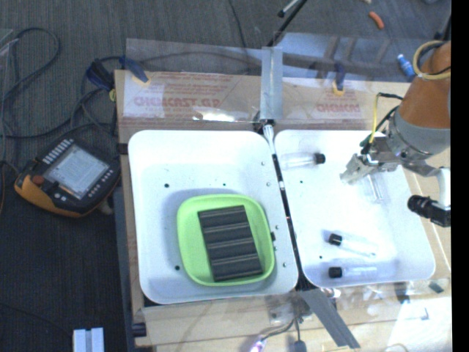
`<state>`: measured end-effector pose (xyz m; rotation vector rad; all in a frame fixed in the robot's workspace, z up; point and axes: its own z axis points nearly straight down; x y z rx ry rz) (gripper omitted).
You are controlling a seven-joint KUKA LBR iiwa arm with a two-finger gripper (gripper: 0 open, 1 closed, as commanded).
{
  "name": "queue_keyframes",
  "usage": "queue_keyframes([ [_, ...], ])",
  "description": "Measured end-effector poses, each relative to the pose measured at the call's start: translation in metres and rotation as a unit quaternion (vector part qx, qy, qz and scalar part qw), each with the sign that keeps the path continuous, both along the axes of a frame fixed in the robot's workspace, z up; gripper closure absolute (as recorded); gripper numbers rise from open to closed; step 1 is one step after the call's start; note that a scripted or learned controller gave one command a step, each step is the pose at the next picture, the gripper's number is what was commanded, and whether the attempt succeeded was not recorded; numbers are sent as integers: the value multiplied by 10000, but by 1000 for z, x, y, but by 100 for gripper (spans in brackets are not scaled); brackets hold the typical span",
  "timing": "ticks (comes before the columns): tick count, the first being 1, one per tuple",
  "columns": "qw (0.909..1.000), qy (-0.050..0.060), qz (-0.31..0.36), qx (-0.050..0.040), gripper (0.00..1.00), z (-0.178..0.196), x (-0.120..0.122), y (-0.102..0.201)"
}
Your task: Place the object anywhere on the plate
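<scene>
The two-finger metal gripper (360, 169) hovers over the right shallow white bin (410, 266); cannot tell if it grips anything. Clear plastic tubes with black caps (344, 245) lie in that bin, well apart from the square green plate (188, 218), left of the bin and already bearing a dark ribbed block (229, 242). Judgement: descend squarely on one tube, lift above the bin rims; bare plate margins are narrow.

The arm (429, 101) is showing a broad orange band over a grey, rounded wrist section. A thin yellow cable (376, 119) is running down its left side toward the hand (360, 169), which is looking like pale metal with slim silvery fingers. A black cylindrical part (429, 209) is sticking out below the wrist.
</scene>
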<state>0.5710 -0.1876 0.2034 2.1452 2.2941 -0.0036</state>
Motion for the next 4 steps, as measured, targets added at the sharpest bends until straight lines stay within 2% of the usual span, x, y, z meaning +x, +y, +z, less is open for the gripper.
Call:
queue_keyframes([
  [1,10000,0,0,0,0,0,0,0],
  [2,9995,-4,-302,3,0,67,-17,20],
  [3,9985,-5,548,-6,0,137,-46,55],
  [4,9956,-10,934,-6,0,160,-35,67],
])
